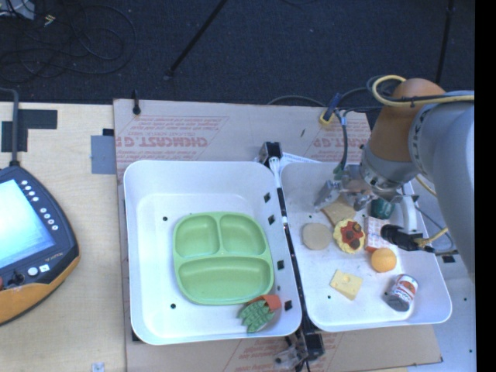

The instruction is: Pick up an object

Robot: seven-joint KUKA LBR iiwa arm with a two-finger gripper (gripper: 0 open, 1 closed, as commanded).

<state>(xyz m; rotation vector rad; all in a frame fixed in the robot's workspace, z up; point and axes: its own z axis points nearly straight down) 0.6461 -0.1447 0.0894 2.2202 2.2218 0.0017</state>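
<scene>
Cardboard (174, 134) under both bins, mirrored red print unreadable; can (400, 292) label illegible; fingers (339, 194) state impossible to tell

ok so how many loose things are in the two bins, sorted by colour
Green: 2, the divided plate and the leafy toy
Yellow: 2, the cheese wedge and the pizza slice
Orange: 1, the orange fruit
Tan: 2, the round cookie and the cracker
Red and white: 1, the can
Total: 8
</scene>
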